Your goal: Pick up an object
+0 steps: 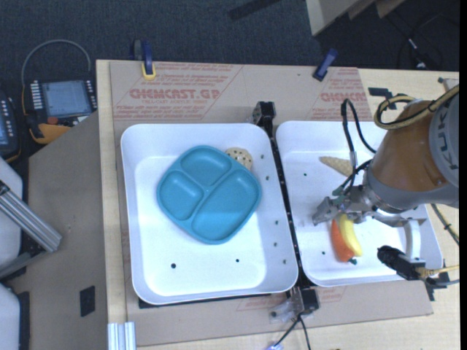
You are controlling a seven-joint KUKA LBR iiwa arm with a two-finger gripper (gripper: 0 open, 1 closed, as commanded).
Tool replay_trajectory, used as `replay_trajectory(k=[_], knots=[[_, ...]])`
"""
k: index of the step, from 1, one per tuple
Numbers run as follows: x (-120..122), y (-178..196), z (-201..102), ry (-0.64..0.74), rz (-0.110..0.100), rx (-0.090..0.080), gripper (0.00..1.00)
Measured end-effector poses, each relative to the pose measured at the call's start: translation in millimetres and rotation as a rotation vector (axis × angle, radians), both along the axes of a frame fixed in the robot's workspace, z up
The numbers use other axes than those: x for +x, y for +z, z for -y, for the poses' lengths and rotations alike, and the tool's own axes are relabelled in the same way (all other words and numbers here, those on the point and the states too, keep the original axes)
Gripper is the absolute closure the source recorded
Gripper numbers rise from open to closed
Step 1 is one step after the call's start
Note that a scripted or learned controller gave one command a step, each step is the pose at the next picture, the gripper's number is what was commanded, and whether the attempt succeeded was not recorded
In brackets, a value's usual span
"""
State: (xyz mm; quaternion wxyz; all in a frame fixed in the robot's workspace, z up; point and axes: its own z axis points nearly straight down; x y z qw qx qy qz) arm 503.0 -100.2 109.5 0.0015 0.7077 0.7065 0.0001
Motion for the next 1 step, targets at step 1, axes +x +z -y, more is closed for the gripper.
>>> replay_trajectory(k=[1], knots=[[0.0, -25.0, 0.0, 0.001, -0.005, 0.003, 0.0]])
